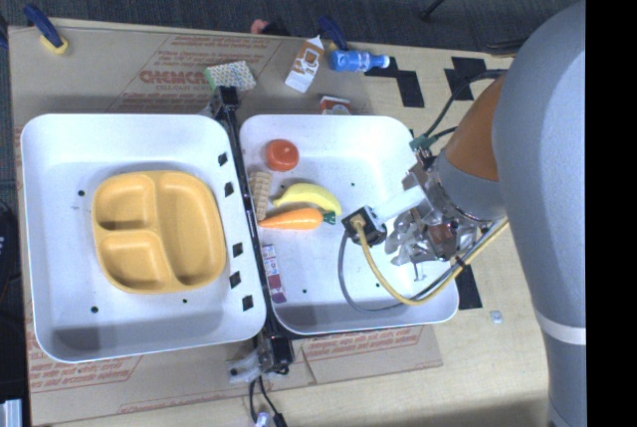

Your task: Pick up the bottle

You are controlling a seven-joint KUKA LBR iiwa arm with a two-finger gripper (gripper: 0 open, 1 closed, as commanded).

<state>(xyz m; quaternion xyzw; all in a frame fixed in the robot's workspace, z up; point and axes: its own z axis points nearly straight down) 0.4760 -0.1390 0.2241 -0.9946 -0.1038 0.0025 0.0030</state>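
Note:
A small blue bottle [353, 62] lies on its side on the cardboard behind the right bin [328, 311], outside the bin's far rim. My gripper [416, 241] is down in the right bin near its right wall, well short of the bottle and nearer the camera. A black and yellow cable loops from the gripper across the bin floor. The grey arm with its orange band covers the bin's right edge.
In the right bin lie a red-orange round fruit [282, 154], a banana [309, 196], a carrot [292, 220] and a waffle cone [261, 191]. The left bin [50, 296] holds a yellow divided plate [159, 229]. A small carton [305, 65] stands beside the bottle.

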